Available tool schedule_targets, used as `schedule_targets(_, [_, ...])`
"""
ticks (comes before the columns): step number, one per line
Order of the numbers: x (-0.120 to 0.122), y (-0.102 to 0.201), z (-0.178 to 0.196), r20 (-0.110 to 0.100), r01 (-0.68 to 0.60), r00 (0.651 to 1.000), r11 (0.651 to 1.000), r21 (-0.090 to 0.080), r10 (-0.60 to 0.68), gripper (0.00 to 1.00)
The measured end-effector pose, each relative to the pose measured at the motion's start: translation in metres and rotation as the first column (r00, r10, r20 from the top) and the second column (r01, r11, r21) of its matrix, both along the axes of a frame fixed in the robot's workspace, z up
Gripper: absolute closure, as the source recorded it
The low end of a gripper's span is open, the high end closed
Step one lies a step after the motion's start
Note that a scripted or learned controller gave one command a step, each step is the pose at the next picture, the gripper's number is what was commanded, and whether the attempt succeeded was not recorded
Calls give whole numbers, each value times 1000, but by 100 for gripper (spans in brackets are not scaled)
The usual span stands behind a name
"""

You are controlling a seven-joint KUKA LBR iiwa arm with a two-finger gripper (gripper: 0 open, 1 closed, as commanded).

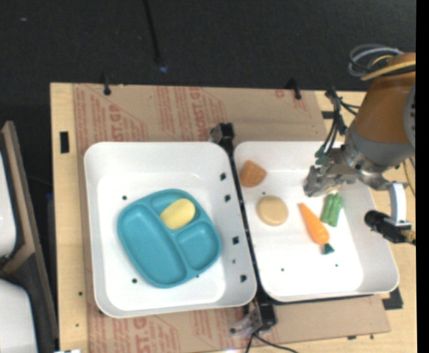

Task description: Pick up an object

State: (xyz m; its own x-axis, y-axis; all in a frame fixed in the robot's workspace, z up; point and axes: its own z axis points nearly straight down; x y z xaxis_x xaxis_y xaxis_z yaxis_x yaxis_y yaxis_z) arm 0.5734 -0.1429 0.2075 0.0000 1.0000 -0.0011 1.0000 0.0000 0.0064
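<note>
The right bin [346,282] holds an orange wedge-shaped piece [252,173], a tan round disc [273,211], an orange carrot [315,226] and a green cylinder [332,209]. My gripper [319,183] hangs low over the bin's upper right part, just above and left of the green cylinder, right of the orange wedge. Nothing shows between its fingers. In the left bin [104,271] lies a blue divided plate [170,237] with a yellow lump [177,213] in its upper compartment.
The arm's orange band and grey wrist [383,123] reach in from the right over the right bin's far corner. Cables [335,120] run beside it. A black clamp [223,133] sits at the top where the bins meet.
</note>
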Motion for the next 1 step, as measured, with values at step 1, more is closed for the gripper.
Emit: schedule_targets(1, [0,-1,5,-5,0,1000,1000,1,0,100])
